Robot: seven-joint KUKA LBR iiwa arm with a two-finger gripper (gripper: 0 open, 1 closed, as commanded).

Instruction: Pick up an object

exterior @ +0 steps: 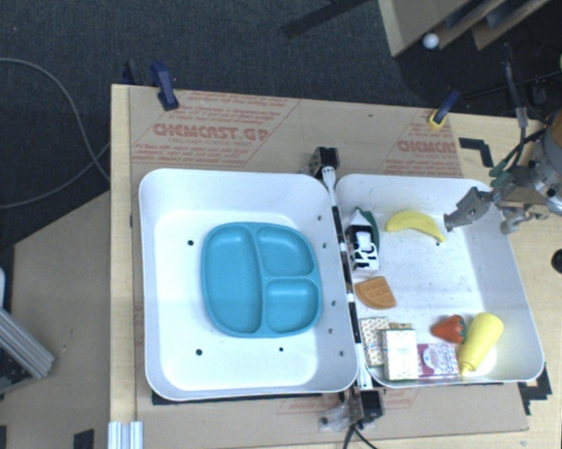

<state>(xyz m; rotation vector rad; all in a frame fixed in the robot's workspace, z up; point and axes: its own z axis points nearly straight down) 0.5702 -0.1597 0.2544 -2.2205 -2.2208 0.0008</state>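
Two shallow white bins sit side by side. Right bin (504,268): two-finger gripper (488,209), finger state indeterminate, hovers above its far edge; yellow plastic banana (414,223) just left, with flat brown cookie-shaped piece (375,292), red pepper (449,327) and yellow bottle (480,340) nearer. Left bin (165,288) holds blue divided plate (259,278).

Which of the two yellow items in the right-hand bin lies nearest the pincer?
The banana, curved, near the bin's far edge, just left of the pincer. The other yellow item, the squeeze bottle, lies at the near edge beside the red item.
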